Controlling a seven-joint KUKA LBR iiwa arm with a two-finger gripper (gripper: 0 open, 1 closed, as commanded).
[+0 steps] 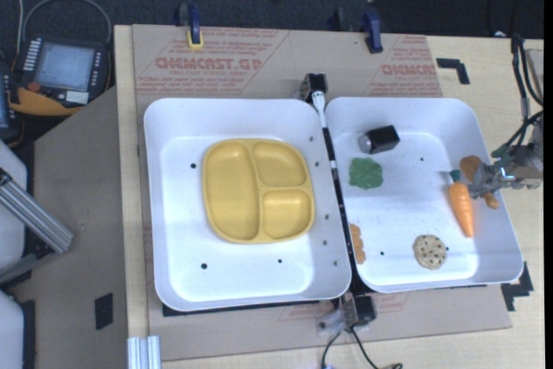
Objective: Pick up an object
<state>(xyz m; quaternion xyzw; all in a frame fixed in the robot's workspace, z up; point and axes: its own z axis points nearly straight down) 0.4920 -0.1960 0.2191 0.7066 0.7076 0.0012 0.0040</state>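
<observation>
**Gripper at the right rim, beside the carrot**

Nearest the camera, a small orange piece (357,243) lies at the front left edge of the right bin (406,118), and a round cookie (429,251) sits near that bin's front edge. An orange carrot (462,207) lies along the right side. The gripper (486,179) is at the right rim, just beside the carrot's top; whether it is wide or narrow I cannot tell. A green leafy piece (365,174) and a dark cylinder (379,138) lie toward the back left. The left bin (173,186) carries a yellow divided plate (257,189).
</observation>
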